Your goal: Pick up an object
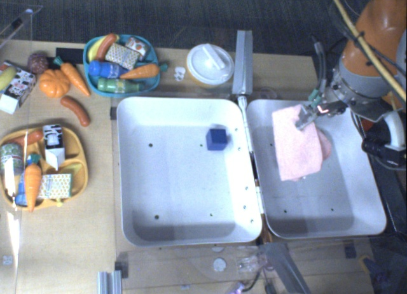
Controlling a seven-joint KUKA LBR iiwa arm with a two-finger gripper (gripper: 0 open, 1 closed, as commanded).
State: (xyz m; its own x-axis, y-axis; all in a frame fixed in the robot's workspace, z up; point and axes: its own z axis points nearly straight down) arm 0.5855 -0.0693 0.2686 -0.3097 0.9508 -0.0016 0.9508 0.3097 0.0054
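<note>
Bench left edge: yellow dish with toy carrot, small boxes and other play food. Bench far edge: blue bowl of more plastic food; loose orange pumpkin, carrot and sausage lie beside it; round white lid sits right of the bowl. Left bin: one small blue cube, near its far right corner. Right bin: pink cloth, soft, roughly rectangular, hanging from its top corner near the bin's far edge. Gripper at that corner, fingers closed, pinching the cloth. Bins are smooth white plastic with rounded corners.
</note>
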